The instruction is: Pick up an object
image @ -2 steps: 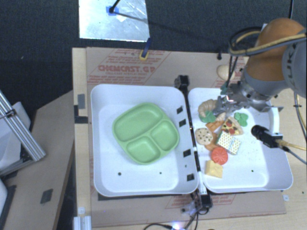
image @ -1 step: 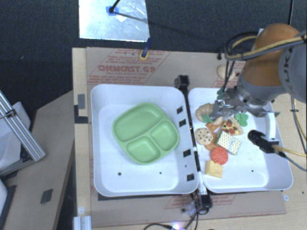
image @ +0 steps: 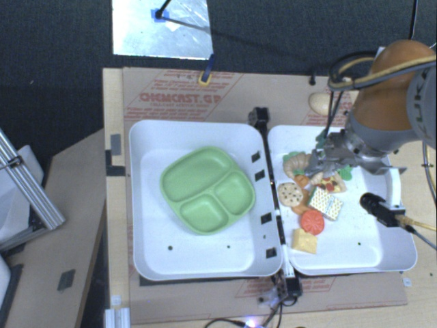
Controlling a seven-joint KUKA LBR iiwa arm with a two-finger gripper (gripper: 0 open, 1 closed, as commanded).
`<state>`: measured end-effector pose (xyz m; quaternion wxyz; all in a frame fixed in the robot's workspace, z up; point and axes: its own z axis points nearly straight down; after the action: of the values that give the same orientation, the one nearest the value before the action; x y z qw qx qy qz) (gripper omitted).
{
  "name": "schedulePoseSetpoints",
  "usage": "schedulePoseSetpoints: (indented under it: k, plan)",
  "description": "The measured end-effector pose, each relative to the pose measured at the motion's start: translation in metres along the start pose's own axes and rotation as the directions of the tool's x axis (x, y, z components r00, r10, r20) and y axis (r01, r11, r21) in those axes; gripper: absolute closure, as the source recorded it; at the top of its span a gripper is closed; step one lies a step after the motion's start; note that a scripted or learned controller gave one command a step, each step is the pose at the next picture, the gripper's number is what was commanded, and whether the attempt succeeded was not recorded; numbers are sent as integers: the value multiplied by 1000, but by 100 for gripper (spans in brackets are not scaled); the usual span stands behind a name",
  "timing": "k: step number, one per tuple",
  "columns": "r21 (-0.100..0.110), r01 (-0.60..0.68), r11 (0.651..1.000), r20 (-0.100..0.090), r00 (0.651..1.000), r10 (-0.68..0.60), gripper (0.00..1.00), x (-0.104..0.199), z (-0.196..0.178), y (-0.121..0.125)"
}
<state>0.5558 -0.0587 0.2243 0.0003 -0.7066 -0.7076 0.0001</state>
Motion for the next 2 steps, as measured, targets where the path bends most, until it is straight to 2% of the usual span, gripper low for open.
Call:
schedulePoseSetpoints:
  k: [1, 2]
  plan:
    - [-4, 4, 1000, 0, 1000, -4, 100, 9, -1, 18]
    - [0, -1, 1000, 0, 1000, 1, 100, 10, -2, -2]
